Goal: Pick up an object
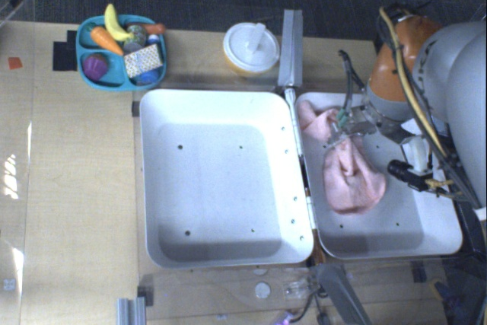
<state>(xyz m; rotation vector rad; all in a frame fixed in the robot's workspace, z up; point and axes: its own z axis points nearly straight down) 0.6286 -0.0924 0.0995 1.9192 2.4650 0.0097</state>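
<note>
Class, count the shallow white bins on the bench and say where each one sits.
2. The left bin lies mid-bench; the right bin sits beside it, holding a pink cloth under the end effector. None seem hidden.

pink cloth (350, 177) in right bin (396, 240)

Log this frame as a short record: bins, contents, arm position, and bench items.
left bin: white, shallow
right bin: holds a pink cloth, bunched
arm: over right bin, pincer at the cloth's upper part
grasp: cannot tell
bench items: blue tray of toy food, white lidded cup
</note>
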